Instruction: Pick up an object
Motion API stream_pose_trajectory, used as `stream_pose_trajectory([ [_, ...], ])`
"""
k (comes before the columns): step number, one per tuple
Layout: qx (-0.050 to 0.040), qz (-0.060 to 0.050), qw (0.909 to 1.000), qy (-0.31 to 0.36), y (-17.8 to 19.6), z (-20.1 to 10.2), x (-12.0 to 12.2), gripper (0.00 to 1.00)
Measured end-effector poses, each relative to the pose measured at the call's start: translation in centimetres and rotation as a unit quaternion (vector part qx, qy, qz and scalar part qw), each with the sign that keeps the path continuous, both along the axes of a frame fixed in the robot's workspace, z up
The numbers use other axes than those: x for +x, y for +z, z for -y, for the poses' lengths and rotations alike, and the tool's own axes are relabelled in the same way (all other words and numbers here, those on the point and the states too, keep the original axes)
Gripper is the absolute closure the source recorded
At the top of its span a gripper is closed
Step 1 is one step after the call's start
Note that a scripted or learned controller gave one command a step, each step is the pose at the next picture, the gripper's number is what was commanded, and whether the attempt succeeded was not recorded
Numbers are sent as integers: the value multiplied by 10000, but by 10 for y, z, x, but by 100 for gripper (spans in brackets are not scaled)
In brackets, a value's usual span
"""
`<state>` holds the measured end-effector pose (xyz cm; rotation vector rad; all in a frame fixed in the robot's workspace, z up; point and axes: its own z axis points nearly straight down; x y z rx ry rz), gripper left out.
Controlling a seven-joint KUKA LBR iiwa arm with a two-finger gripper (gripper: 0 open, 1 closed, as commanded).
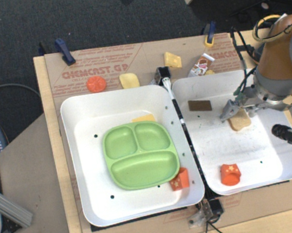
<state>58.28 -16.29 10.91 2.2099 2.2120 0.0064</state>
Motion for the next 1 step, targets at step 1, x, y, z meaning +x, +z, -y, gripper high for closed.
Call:
stream_pose_trajectory([
  [1, 42, -52, 10000, -9, -23, 49, 15, 0],
])
